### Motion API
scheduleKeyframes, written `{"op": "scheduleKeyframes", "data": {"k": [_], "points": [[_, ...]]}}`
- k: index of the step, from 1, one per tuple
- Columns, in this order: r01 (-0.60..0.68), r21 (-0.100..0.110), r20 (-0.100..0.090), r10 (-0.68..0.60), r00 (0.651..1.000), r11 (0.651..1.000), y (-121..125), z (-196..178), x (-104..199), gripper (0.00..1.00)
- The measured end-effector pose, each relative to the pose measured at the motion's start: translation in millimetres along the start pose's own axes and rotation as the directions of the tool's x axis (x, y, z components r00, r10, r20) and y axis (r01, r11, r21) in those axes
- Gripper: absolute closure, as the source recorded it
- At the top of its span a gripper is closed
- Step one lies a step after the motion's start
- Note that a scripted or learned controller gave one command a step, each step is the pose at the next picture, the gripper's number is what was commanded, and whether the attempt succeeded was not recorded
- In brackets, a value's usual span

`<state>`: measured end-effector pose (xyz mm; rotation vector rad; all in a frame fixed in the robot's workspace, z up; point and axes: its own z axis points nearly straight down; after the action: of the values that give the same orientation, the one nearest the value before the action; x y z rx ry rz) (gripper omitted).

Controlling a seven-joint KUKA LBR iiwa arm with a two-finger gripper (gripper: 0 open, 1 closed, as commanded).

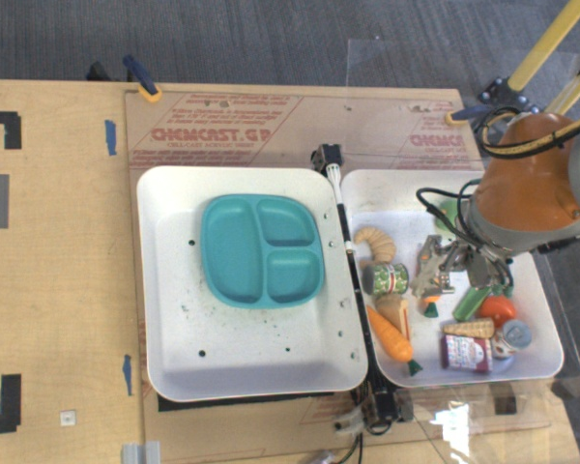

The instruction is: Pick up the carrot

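Approach step: the gripper (443,267), jaws' state impossible to tell, hangs over the right bin (546,361) centre, while the carrot (391,335) lies unheld at its 7 o'clock, so the next move must shift there and descend.

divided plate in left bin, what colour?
Teal, plain; the divided plate shows clearly in the camera view.

Dark grey carpet floor (271,17) across the top of the frame, pale wooden bench (48,259) filling the left and middle, black tape marks (5,129) at its left edge, printed cardboard sheet (271,129) at upper centre
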<state>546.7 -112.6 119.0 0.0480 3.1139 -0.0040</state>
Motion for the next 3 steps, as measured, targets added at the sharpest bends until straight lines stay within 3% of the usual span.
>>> {"op": "scheduleKeyframes", "data": {"k": [1,2,3], "points": [[0.0,0.0,-0.001,0.0,1.0,1.0,0,1,0,0.0],[0.001,0.001,0.009,-0.001,1.0,1.0,1,-11,-3,1.0],[0.002,0.001,0.008,-0.002,1.0,1.0,1,-10,-3,0.0]]}}
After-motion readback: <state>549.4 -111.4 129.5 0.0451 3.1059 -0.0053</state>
